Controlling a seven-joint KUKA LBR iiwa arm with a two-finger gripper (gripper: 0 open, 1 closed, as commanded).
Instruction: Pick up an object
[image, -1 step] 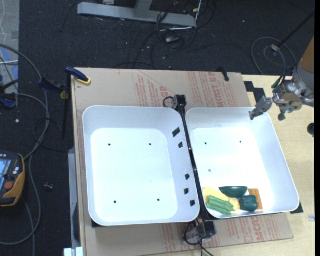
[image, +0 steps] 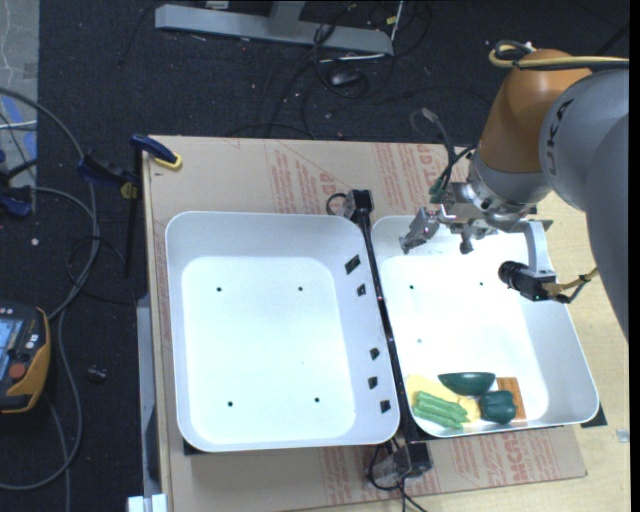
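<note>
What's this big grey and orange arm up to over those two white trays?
The arm is meant to pick something up from the bins. Right now its gripper hangs over the far end of the right bin, with nothing between its fingers. The things to grab sit bunched at the near end of that bin: a dark green bowl-like piece, a light green ridged piece, a teal piece, and something yellow. The left bin sits beside it.

A robotics lab: an industrial arm over a plywood bench with two white bins, loose cables trailing across dark carpet.
</note>
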